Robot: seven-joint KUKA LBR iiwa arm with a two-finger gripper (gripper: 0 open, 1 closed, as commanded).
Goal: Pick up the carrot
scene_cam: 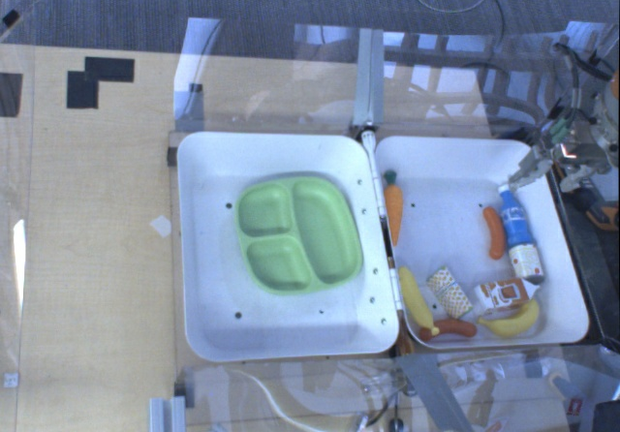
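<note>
I see my tool [536, 161] at the far right edge of the right bin [455, 154], up near its back corner. I cannot tell how it is set, because it is small and blurry from here. The carrot [393, 211] is well away from the tool, across the bin on its left side, lying right by the wall between the two bins with its green top pointing to the back. Just below the tool is a blue and white bottle [518, 241], with its cap close to the tool. A small orange sausage [495, 231] lies just beside the bottle. Farther from the tool, along the front of the bin, I see a yellow banana [415, 300], a little patterned packet [449, 291], a small orange and white carton [499, 296] and a second banana [513, 320]. The left bin [213, 324] holds a green divided plate [299, 232]. Both bins sit on the counter [87, 256].
</note>
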